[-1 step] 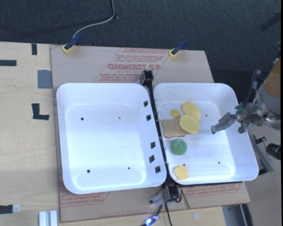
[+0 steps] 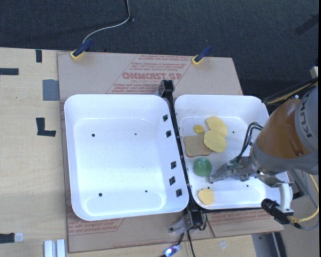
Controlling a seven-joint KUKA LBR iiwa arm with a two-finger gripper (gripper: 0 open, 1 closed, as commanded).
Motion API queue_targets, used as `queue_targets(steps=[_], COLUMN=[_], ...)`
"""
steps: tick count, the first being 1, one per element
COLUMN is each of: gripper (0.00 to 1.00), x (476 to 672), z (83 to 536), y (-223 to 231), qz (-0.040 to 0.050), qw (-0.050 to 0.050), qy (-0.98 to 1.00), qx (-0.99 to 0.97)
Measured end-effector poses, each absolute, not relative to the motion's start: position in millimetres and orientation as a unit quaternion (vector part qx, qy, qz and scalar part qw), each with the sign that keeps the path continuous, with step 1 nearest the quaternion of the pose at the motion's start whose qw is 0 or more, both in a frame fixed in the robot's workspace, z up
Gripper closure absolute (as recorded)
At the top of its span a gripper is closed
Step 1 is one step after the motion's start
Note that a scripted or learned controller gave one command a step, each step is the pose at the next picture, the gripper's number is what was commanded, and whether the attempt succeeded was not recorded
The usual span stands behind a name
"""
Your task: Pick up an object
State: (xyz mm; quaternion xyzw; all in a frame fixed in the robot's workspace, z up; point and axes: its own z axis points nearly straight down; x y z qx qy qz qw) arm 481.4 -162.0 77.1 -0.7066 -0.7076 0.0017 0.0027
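The right bin [image 2: 258, 105] holds several small objects. A green ball [image 2: 202, 166] lies near its left wall. Just above the ball is a flat brown square [image 2: 193, 145]. Two pale yellow pieces [image 2: 215, 141] overlap to the right of the square, with a small yellow disc [image 2: 198, 128] beside them. Another yellow round piece [image 2: 206, 196] rests near the bin's front edge. My gripper [image 2: 217, 174] is low inside the right bin, just right of the green ball and above the front yellow piece. Nothing shows as held in it.
The left bin [image 2: 117, 154] stands beside the right one, joined by a black divider [image 2: 174, 143]. Both sit on a cardboard sheet [image 2: 144, 74] clamped at the back. The arm's grey and orange body [image 2: 283, 138] covers the right bin's right side.
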Motion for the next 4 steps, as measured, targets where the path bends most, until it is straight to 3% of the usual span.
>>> queue_targets(steps=[1,2,3,4], gripper=[0.00,0.00,1.00,1.00], x=[557.2,614.4,611.8,600.5], z=[85.4,85.0,94.5,190.5], y=[-152.4,-124.8,-126.3,7.1], qz=[-0.0008,-0.0007,0.0006,-0.0044], qw=[-0.002,-0.001,0.000,-0.001], qy=[-0.709,-0.709,-0.708,-0.712], qx=[-0.706,-0.705,-0.706,-0.702])
